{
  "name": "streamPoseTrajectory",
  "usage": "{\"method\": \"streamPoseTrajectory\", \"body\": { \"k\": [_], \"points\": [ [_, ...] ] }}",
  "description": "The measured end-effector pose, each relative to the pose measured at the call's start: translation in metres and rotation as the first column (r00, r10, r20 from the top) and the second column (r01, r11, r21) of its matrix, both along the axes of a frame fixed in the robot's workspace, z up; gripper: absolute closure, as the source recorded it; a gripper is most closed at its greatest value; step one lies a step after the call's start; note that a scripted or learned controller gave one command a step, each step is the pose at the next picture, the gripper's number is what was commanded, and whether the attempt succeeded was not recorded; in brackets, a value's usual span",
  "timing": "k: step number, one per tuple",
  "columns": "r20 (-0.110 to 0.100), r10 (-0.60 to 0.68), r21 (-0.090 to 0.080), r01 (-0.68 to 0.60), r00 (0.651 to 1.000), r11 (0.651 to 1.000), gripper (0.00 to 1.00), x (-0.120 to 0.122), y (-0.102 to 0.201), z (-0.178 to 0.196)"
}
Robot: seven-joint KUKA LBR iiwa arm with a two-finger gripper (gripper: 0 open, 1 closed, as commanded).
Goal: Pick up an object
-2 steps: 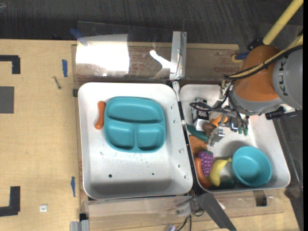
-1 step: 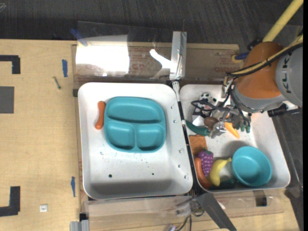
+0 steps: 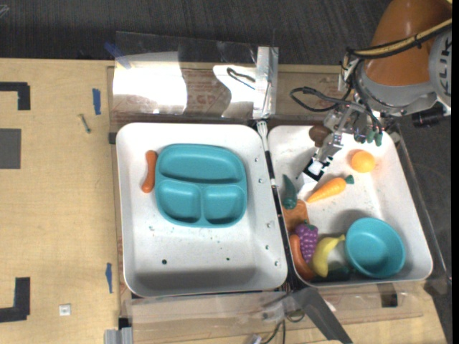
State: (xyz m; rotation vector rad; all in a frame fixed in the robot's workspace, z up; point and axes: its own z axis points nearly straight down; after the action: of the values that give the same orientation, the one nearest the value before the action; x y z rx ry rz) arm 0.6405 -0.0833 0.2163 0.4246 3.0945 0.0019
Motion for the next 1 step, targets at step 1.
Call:
{"method": "streamPoseTrajectory", "body": {
  "k": [1],
  "points": [
    [-0.003,0.07,-0.004,-0.07,0.998,0.998,1.0,0.0148,-0.048,0.0729]
  ]
}}
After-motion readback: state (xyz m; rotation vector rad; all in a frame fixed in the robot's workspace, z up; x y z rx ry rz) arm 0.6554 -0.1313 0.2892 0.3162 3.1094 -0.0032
